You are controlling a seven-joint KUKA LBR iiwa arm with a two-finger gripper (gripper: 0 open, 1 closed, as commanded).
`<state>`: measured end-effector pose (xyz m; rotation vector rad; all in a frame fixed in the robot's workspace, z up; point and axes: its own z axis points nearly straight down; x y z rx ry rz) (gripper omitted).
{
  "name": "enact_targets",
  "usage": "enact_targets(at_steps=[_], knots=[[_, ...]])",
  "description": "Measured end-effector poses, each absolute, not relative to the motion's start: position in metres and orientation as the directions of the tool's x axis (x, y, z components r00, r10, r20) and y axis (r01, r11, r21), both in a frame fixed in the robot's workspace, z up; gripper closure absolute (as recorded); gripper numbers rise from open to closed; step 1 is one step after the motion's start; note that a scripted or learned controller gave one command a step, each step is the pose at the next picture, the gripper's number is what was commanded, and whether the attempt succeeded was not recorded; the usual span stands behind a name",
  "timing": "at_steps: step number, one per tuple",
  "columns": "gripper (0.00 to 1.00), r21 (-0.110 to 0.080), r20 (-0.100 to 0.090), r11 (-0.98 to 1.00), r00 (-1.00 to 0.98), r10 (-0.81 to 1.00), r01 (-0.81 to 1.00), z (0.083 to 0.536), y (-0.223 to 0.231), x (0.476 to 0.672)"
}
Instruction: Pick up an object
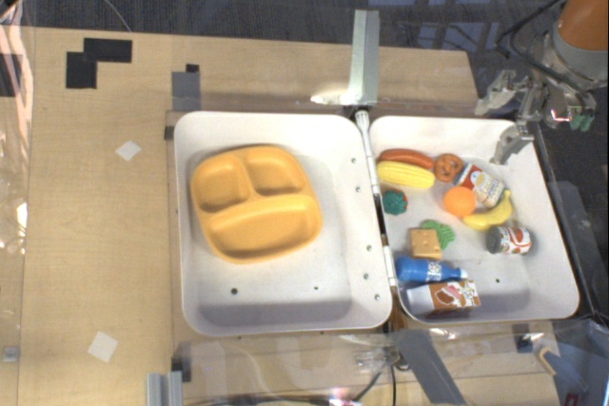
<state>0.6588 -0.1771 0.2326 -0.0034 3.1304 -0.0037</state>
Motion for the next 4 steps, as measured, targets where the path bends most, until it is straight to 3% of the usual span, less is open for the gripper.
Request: enact_targets(at_steps=[1, 2, 3, 4], knots=[[0.0, -0.002, -0.011, 1.0, -1.0, -0.002, -0.002, 0.233, -0.177, 0.659], [0.0, 0.002, -0.001, 0.981, -0.981, 0.193, 0.193, 0.106, -0.124, 0.602], [0.0, 0.005, -0.01, 0.829, -0.829, 0.559, 0.559, 0.089, -0.105, 0.612], [1.0, 0.011, -0.022, 0.834, -0.834, 0.552, 0.551, 0.104, -0.103, 0.616]])
